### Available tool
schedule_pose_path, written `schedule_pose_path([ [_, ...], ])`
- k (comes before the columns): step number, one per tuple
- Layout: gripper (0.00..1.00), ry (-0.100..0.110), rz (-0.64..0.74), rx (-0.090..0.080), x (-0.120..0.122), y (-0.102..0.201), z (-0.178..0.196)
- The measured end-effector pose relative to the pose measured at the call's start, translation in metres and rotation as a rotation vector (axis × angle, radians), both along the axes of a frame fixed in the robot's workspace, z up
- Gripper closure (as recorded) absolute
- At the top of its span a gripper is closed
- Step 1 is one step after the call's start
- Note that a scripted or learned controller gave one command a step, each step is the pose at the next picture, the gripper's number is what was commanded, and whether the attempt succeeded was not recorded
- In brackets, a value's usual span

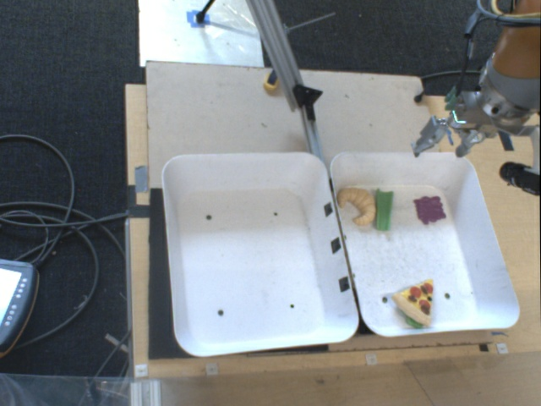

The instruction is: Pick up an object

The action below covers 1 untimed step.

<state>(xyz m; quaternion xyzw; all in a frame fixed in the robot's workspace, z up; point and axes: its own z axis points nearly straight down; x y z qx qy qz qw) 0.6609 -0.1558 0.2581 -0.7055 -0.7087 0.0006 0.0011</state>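
Two shallow white plastic bins with rounded corners sit side by side on a pale wooden bench, their smooth floors lightly speckled. The left bin (245,252) shows a few small dark dots on its floor. The right bin (473,252) holds four small toy foods. A tan, curved croissant (358,205) with a ridged, glossy surface lies near the bin's far left corner, and a flat green stick-shaped piece (384,209) rests just beside it, touching or nearly so. A purple, bumpy cluster like a bunch of grapes (429,209) lies apart to the right of these. Near the front wall sits a triangular pizza slice (415,301), yellow with red rounds on top and a green edge beneath.

The metal two-finger gripper (446,138) hangs above the far rim of the right bin, below the arm's grey wrist and orange band. Its silver fingers stand spread apart with nothing between them, well clear of all the toys.
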Motion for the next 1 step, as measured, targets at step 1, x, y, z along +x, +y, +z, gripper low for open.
schedule_pose_path([
  [1, 0.00, -0.004, 0.002, -0.002, 0.0007, 0.0001, 0.0029],
])
